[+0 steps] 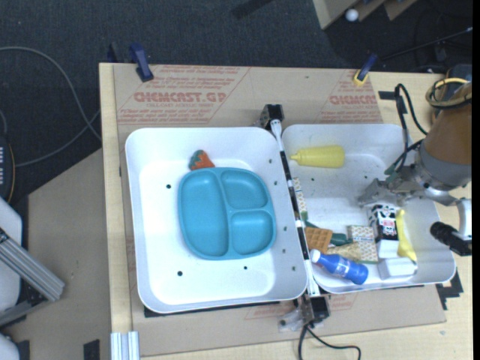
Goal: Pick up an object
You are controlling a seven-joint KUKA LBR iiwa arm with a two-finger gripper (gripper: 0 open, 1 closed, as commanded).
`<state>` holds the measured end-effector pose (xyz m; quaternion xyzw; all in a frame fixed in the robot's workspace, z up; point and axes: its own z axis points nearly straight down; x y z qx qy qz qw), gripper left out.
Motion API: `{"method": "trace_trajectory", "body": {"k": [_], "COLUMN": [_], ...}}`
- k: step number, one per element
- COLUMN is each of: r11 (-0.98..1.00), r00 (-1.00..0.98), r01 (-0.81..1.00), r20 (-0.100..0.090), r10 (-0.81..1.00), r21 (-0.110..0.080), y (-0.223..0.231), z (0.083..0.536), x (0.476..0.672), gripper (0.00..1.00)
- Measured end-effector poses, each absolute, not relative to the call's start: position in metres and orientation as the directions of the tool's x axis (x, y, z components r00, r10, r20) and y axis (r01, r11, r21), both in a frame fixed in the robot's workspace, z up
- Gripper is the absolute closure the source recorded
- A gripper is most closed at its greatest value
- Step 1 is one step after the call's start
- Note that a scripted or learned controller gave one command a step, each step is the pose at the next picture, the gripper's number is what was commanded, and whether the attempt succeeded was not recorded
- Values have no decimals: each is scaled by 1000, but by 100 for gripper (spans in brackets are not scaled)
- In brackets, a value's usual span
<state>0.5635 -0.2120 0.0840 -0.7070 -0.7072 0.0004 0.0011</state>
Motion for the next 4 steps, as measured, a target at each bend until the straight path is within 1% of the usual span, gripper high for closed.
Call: {"method": "trace_trajectory", "body": {"k": [1,2,3,4], "r11": [-1,-1,-1,-1], "r00": [1,1,1,1], "r01": [1000,1000,1000,1000], "r20": [0,0,0,-1], "r10": [1000,1000,1000,1000], "r21": [2,2,-1,4], "y": [-212,-212,-197,-197], "z": [95,95,84,96], "x": [565,564,516,518], "gripper": [100,0,0,100]}}
